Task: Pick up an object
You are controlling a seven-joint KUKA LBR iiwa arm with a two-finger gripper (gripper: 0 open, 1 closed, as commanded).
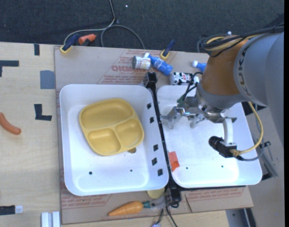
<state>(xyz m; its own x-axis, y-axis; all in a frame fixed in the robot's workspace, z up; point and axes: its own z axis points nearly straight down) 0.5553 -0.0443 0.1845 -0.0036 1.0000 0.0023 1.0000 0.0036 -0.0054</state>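
Note:
A yellow divided plate (111, 126) lies in the left bin (73, 174), a little tilted, with a small brown item (131, 150) peeking out from under its lower right edge. My gripper (183, 120) hangs over the upper left part of the right bin (205, 174), close to the divider between the bins. Its two grey fingers (169, 119) stand apart, and only white bin floor shows between them. The gripper is open and holds nothing.
An orange tag (173, 161) sits at the divider. Outside the bins lie a carrot (126, 208) at the front, a sausage (8, 123) far left, and a small bottle (143, 61) and blue tube (162, 65) at the back. A black cable connector (220, 145) hangs from the wrist.

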